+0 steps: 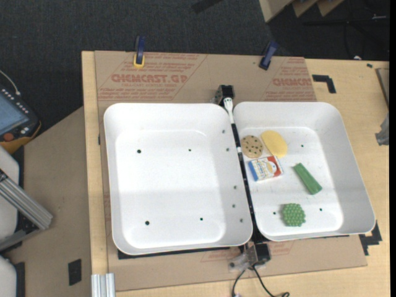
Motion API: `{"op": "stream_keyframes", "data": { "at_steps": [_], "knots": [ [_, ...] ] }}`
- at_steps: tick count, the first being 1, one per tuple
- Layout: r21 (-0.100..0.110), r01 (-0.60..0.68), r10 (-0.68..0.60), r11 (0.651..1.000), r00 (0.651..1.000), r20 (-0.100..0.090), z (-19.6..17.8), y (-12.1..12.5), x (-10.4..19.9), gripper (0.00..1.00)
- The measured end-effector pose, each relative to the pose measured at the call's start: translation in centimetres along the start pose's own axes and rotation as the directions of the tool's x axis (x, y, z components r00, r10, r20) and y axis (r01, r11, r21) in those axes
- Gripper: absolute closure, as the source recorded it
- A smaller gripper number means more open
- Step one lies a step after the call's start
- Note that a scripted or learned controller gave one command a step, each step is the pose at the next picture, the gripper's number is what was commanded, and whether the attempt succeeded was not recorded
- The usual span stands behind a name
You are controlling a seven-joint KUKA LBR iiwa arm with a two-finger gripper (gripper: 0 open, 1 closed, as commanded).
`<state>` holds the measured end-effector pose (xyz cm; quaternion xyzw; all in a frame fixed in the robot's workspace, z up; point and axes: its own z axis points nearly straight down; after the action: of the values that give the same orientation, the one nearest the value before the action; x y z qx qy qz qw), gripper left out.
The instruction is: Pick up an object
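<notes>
pincer width: i cannot tell from my feed. candidates lie in the right bin [346, 135]: cookie [251, 145], yellow lump [275, 143] and small packet [265, 167] crowd together near the inner wall. green stick [307, 178] and knobbly green ball [293, 215] sit apart, so i judge them easier picks.

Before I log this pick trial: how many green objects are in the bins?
2, both in the right bin: a green block lying at a slant right of centre, and a bumpy green ball near the front wall. Nothing appears hidden.
</notes>
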<state>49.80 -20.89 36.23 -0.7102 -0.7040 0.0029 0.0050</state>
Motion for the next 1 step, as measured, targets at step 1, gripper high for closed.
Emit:
{"op": "stream_keyframes", "data": {
  "at_steps": [1],
  "knots": [
    [-0.019, 0.015, -0.015, 1.0, 1.0, 0.005, -2.93, 5.77, 4.65, 1.0]
  ]
}}
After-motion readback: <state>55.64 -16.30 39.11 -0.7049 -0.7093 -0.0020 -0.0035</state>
